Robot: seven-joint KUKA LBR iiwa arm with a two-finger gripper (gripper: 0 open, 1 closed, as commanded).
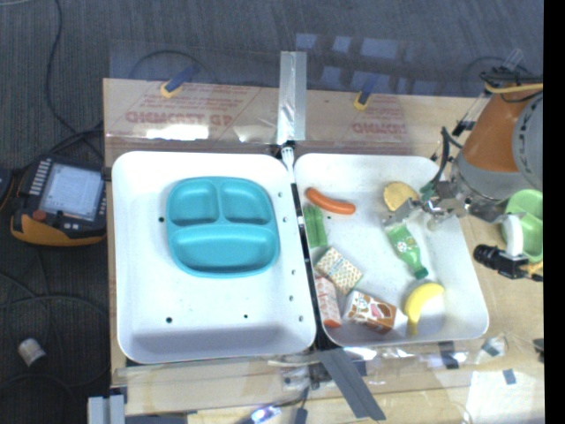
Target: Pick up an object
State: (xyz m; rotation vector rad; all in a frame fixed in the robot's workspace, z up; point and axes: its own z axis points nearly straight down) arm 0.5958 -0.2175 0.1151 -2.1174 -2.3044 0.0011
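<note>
Grey carpet surrounds the tabletop. Whether the fingers point(431, 203) are open or closed, I cannot tell. Just below-left of them lies a green bottle point(406, 246), seemingly light, stiff, slippery; grip its middle.

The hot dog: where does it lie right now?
The hot dog lies in the right bin, near its upper left corner, just above the green packet.

2 bins point(132, 263) glossy white plastic; tray point(221, 225) smooth turquoise plastic; bench point(441, 113) matt wood.

A robotics lab: teach pendant point(57, 203), taped bench point(221, 113), cables.
</note>
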